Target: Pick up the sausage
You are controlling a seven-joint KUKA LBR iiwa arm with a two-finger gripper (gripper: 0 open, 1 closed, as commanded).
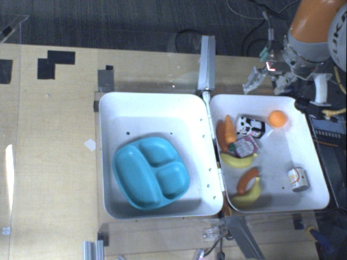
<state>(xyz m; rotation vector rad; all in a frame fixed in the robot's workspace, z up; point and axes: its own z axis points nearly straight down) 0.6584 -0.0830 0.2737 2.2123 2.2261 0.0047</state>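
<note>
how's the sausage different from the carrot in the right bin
The sausage is reddish-brown with rounded ends; the carrot is brighter orange and tapers to a point. The sausage sits near the right bin's front edge, leaning on a banana; the carrot lies farther back, by the wall between the bins. The sausage lies at a slant; the carrot runs nearly straight front to back. Both are short, elongated toy foods, and the hand touches neither.

A light wooden bench [49,161] fills the left and middle; dark carpet floor [108,10] runs along the top.
</note>
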